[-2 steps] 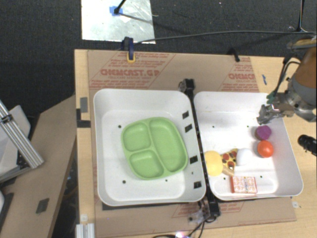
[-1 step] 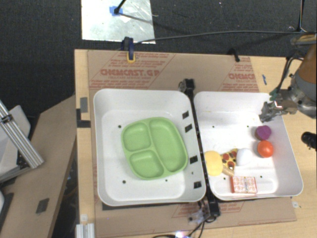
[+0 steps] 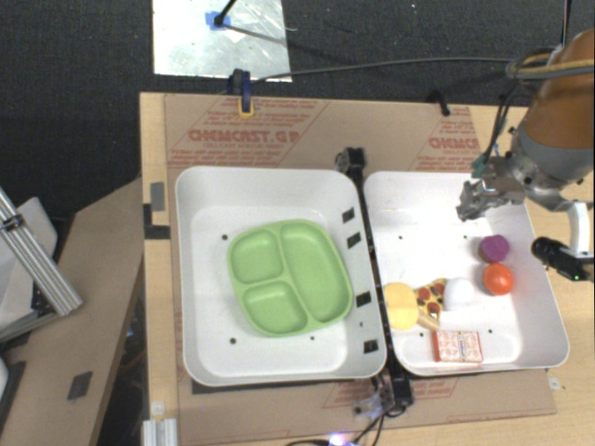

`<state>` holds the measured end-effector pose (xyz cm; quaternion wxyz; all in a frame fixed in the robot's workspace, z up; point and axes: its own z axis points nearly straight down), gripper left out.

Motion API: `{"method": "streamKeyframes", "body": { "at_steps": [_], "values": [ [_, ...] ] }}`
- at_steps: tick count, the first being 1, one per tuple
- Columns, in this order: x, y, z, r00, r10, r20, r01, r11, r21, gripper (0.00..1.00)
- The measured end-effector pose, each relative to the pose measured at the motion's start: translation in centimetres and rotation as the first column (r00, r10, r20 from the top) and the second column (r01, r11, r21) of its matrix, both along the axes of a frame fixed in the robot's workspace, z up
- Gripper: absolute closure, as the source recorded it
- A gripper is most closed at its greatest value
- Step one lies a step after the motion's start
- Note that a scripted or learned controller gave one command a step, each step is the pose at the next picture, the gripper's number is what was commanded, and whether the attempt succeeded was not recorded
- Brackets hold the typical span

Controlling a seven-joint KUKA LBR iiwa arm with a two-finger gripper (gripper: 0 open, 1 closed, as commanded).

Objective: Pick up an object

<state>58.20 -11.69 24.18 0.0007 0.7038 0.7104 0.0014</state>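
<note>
Over the right bin (image 3: pixel 409 203), the arm (image 3: pixel 558 110) reached in from the right, its end effector (image 3: pixel 476 199) hanging above bare floor; I cannot tell its state. A purple ball (image 3: pixel 494 247) and orange ball (image 3: pixel 498 279) lay just below it.

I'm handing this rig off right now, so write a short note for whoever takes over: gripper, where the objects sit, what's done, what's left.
Gripper: above the right bin's far half, nothing seen between its fingers.
Objects, all near that bin's front: purple ball, orange ball, white piece, yellow piece, red patterned box.
Left bin: green divided tray.
Done: nothing picked yet.
Left: lower onto one object, likely the purple ball nearest the gripper, grasp and lift.
</note>
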Motion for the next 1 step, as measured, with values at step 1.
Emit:
{"method": "streamKeyframes", "body": {
  "at_steps": [1],
  "values": [
    [0.1, 4.3, -0.59, 1.0, -0.002, -0.001, 0.002, 1.0, 0.0, 1.0]
  ]
}}
